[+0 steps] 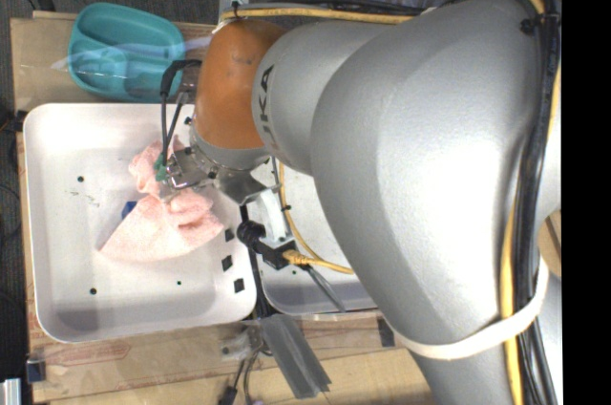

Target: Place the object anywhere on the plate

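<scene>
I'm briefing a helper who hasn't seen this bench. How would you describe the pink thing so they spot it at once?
Start at the left white bin. Near its right side, just under the arm's orange band, lies a crumpled pale pink cloth. It is the one soft, pink thing there; the teal scoop beyond the bin's far edge is hard and blue-green.

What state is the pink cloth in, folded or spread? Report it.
Crumpled, not spread flat. The pink cloth lies bunched in uneven folds on the left bin floor, with the gripper over its upper part.
</scene>
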Tool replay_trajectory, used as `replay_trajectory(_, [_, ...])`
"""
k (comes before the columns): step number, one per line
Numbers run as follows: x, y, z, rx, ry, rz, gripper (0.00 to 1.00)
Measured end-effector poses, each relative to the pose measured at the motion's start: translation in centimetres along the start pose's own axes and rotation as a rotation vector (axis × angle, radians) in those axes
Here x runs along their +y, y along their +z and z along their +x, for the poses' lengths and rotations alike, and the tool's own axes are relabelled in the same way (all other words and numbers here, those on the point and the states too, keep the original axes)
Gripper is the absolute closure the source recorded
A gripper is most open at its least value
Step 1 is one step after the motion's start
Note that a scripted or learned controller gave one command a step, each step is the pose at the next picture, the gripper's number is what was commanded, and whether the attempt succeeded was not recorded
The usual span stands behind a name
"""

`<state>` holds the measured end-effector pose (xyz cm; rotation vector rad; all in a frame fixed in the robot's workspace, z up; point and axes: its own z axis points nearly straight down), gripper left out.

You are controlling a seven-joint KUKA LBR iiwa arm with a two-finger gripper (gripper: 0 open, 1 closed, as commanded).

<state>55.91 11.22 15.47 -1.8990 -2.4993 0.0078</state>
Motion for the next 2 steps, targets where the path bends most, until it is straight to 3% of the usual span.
replay_trajectory(1, [1.0,-2.3,7.1,0.001,-0.018,-0.001,1.0])
replay_trajectory(2, [-1.2,-7.4,10.5,0.0,-0.272,-0.006,1.0])
